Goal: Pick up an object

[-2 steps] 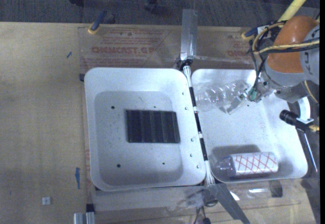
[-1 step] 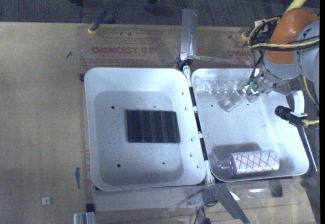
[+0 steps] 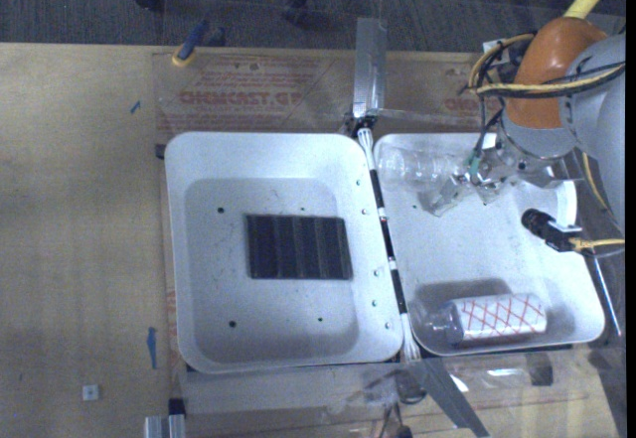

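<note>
The gripper (image 3: pixel 484 178) hangs low in the right bin's (image 3: pixel 497 257) upper part, right beside a clear plastic bottle (image 3: pixel 422 173); whether it is open cannot be told. A red-patterned bottle (image 3: pixel 492 317) lies at lower right.

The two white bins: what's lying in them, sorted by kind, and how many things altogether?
Dark ribbed flat panel, in the left bin: 1
Clear plastic bottle, at the far end of the right bin: 1
Bottle with red-and-white crisscross label, lying at the near end of the right bin: 1
Total: 3
</note>
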`<state>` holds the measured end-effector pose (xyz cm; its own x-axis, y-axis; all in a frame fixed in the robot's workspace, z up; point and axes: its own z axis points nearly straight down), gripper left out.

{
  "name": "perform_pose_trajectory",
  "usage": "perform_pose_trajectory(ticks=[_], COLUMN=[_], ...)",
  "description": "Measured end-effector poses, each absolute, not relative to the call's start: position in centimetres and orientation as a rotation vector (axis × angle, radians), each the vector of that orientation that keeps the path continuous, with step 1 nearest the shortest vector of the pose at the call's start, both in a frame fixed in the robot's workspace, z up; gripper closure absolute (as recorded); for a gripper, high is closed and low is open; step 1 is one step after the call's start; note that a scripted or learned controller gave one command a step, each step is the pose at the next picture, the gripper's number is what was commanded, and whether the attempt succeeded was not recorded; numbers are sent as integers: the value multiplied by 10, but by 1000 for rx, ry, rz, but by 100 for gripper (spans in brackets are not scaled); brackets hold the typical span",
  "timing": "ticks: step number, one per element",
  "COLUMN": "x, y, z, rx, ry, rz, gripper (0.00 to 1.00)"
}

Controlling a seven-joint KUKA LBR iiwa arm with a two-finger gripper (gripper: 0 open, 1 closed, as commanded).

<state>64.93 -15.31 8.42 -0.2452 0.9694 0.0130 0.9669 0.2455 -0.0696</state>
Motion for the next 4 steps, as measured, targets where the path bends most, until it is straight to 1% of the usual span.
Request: perform_pose_trajectory(ticks=[1,2,3,4], x=[649,643,646,645], y=[-151,-159,-154,-149], z=[84,90,92,87], rx=[-1892,-1894,-1893,-1905], ry=[-2447,-2434,-2440,-2446], rz=[79,109,92,85], gripper=[0,100,0,0])
